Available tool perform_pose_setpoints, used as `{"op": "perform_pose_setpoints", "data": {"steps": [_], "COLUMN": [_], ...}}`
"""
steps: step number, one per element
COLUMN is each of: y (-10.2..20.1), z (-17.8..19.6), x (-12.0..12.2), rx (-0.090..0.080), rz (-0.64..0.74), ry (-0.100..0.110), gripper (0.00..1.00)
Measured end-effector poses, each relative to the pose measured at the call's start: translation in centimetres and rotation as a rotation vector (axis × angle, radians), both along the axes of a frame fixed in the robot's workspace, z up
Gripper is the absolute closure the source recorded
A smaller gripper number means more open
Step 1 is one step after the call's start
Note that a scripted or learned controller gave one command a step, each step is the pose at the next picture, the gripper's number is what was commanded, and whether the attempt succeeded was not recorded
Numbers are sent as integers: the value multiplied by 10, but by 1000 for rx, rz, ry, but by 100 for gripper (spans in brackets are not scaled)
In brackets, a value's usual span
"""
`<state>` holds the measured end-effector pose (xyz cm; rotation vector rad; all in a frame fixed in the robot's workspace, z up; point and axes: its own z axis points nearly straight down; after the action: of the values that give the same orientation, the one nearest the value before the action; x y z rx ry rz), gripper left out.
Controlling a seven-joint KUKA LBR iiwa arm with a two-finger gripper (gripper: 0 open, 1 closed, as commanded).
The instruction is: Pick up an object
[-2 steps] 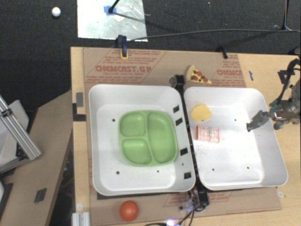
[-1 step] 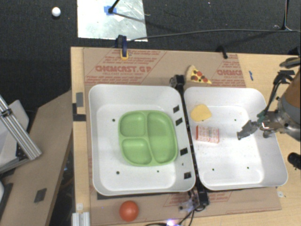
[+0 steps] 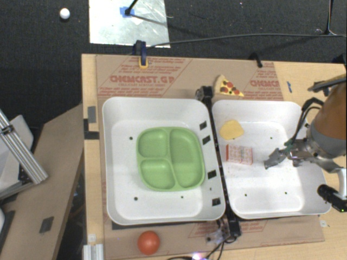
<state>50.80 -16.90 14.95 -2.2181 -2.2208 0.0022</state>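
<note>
Nearest, at the table's [image 3: 65, 161] front edge: a red-orange ball [image 3: 148, 242] on the brown board, just outside the left bin [image 3: 116, 123]. Inside that bin, a green tray [image 3: 170, 158] with three compartments, lying flat near the middle. In the right bin [image 3: 260, 202], toward its left half: a small flat packet [image 3: 239, 154], pale with red print, seemingly clear-wrapped, lying flat on the bin floor; just beyond it and apart from it, a rounded yellow piece [image 3: 232, 129], plain and chip-like. At the right side of the same bin, the grey hand [image 3: 275, 158] reaching in low from the right, its tip pointing left toward the packet, near it but apart. Nothing seen gripped there; cannot tell whether released or clenched. Above the wrist, the orange band [image 3: 332, 115]. Farther back, past the bins' rear rims: a toy pizza slice [image 3: 228, 86], yellow with red spots, on the board. Beyond that, a blue-and-yellow clamp [image 3: 141, 53] at the board's far edge, a shiny sheet [image 3: 127, 16] on dark cloth, and a small white ball [image 3: 65, 13] at far left.
</note>
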Motion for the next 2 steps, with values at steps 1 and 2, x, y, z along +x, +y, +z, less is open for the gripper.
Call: {"op": "perform_pose_setpoints", "data": {"steps": [1, 2], "y": [4, 3], "z": [-45, -32], "x": [-6, -5], "rx": [0, -2], "rz": [-1, 0], "ry": [-1, -6], "gripper": [0, 100]}}
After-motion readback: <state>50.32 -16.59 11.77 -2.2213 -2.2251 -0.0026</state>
